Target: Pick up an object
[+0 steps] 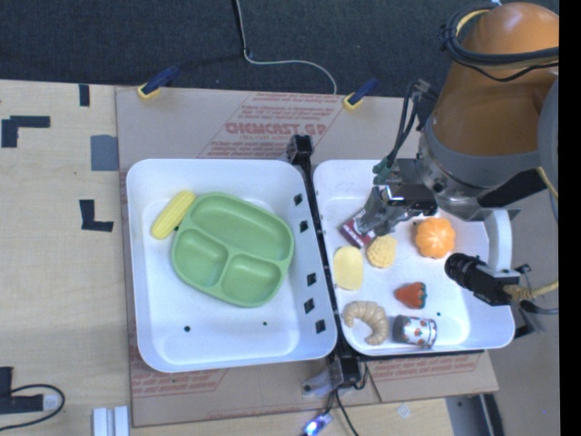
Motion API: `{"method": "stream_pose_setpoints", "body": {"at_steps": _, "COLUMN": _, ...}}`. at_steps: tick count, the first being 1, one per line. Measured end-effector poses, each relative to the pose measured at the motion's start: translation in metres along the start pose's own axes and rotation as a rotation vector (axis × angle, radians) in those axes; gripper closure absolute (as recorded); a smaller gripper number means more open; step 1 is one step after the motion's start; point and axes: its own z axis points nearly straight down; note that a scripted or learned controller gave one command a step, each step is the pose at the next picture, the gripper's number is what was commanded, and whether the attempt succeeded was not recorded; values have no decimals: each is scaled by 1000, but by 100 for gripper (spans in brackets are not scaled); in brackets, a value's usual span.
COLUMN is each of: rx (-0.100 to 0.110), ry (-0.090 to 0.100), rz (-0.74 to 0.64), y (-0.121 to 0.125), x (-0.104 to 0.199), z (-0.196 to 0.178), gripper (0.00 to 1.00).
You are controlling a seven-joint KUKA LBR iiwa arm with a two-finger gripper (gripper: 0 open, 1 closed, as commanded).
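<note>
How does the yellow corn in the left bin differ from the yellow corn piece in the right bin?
The corn cob in the left bin is long and slim; the corn piece in the right bin is short and stubby. The corn cob lies at a slant against the green divided plate; the corn piece lies just below the gripper, beside a pale yellow piece. Both are yellow and rest on a white bin floor.

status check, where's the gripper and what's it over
Gripper low in right bin, over a dark red packet. No grasp visible. Yellow corn piece and pale yellow piece crowd close beside it.
</note>
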Motion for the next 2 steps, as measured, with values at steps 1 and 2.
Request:
{"method": "stream_pose_setpoints", "body": {"at_steps": 1, "rx": -5, "ry": 0, "rz": -5, "y": 2, "x": 59, "z": -94, "gripper": 100}}
{"method": "stream_pose_setpoints", "body": {"at_steps": 2, "rx": 5, "ry": -2, "rz": -3, "y": 1, "x": 104, "z": -95, "gripper": 100}}
